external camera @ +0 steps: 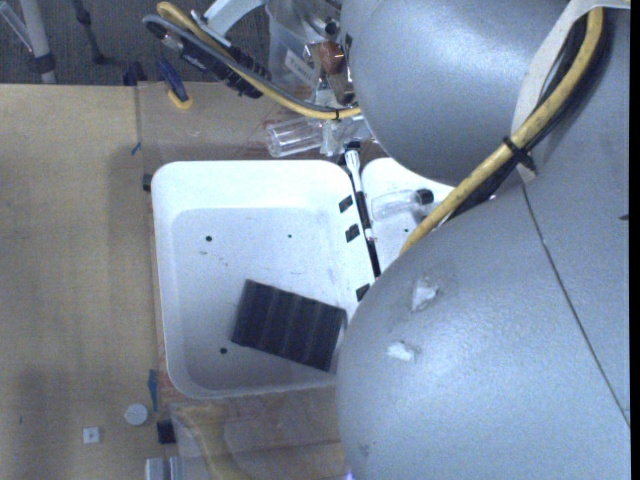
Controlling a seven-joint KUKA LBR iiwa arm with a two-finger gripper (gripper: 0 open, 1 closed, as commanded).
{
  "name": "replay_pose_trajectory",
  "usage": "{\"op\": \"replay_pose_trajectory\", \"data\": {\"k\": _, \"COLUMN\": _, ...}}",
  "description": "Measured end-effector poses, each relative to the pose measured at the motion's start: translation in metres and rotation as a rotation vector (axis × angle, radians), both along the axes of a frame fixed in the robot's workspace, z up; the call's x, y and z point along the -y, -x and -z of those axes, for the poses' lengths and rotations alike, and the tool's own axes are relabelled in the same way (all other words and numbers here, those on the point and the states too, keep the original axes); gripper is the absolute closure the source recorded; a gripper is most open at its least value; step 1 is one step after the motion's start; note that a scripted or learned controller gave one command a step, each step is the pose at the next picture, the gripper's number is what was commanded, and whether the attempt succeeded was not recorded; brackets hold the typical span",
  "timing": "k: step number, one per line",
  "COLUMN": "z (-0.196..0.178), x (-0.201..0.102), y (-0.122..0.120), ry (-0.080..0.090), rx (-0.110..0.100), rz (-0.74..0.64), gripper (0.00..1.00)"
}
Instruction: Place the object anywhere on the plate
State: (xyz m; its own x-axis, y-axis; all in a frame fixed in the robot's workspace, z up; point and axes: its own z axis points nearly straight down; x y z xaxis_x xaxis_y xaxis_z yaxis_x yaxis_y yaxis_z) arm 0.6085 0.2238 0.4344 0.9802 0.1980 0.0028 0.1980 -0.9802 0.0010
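From the overhead camera view, the grey arm [480, 268] fills the right half of the scene, its rounded housings blocking most of the right bin [395, 183]. A yellow cable [520, 133] runs along the arm, strapped with a black tie. The gripper [320, 48] sits at the top centre among clear plastic and metal fittings; whether it is spread or pressed together cannot be told.

The left bin [165, 268] is white and shallow. A dark ribbed rectangular object [288, 325] lies flat on its floor, near the lower right corner, slightly rotated.

The bins rest on a tan wooden bench [70, 268]. Grey carpet [90, 18] shows beyond its far edge.
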Motion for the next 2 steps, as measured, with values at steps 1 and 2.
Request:
{"op": "replay_pose_trajectory", "data": {"k": 1, "z": 0.0, "x": 0.0, "y": -0.02, "ry": 0.0, "rx": 0.0, "rz": -0.005, "gripper": 1.0}}
{"op": "replay_pose_trajectory", "data": {"k": 2, "z": 0.067, "x": 0.0, "y": -0.047, "ry": 0.001, "rx": -0.005, "rz": 0.0, "gripper": 1.0}}
